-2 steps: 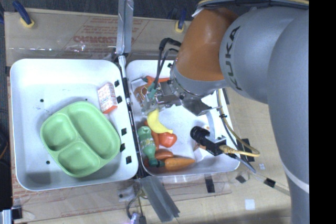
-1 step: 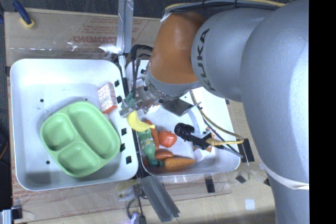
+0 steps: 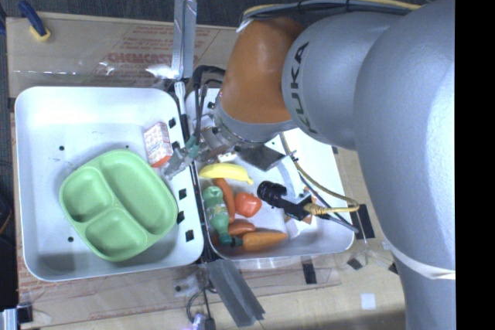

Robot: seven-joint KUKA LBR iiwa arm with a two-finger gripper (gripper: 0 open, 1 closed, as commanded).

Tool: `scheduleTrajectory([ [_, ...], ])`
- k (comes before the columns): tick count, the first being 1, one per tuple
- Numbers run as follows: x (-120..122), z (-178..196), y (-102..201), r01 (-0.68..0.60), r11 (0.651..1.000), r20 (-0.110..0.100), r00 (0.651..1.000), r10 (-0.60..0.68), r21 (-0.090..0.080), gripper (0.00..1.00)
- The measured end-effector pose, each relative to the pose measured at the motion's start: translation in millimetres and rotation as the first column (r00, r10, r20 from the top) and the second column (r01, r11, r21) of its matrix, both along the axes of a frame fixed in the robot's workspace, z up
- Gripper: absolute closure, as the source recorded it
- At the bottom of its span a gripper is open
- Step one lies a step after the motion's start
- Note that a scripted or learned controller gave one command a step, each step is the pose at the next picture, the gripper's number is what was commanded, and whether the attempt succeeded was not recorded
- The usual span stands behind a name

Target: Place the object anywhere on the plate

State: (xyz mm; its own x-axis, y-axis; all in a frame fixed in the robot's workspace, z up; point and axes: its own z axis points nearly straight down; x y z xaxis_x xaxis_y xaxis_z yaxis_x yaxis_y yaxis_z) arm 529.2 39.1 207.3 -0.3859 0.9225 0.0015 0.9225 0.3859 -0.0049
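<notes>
The gripper point(image 3: 188, 153) hung over the bins' shared edge, its grip impossible to read. A smooth yellow banana point(image 3: 226, 172) lay just beside it among glossy toy vegetables point(image 3: 232, 220). The green three-section plate point(image 3: 117, 202) sat left.

Most of right white bin point(image 3: 332, 242) hidden beneath bulky grey arm point(image 3: 371, 58). Gripper point(image 3: 193, 151) too cluttered and small to read. Print on small red-and-white packet point(image 3: 157, 143) illegible. Blue clamp point(image 3: 32, 19) partly cut off near left edge.
</notes>
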Motion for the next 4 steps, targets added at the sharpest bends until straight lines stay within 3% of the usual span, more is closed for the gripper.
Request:
scheduleTrajectory([
  [1, -54, -17, 27, 0.232, 0.973, -0.001, 0.973, -0.232, -0.001, 0.00],
  [2, -55, -94, 87, 0.372, 0.928, -0.002, 0.928, -0.372, -0.004, 0.00],
  [3, -57, -85, 90, 0.365, 0.931, -0.016, 0.931, -0.365, -0.003, 1.00],
  [4, -57, -76, 90, 0.361, 0.932, -0.020, 0.932, -0.361, -0.005, 1.00],
])
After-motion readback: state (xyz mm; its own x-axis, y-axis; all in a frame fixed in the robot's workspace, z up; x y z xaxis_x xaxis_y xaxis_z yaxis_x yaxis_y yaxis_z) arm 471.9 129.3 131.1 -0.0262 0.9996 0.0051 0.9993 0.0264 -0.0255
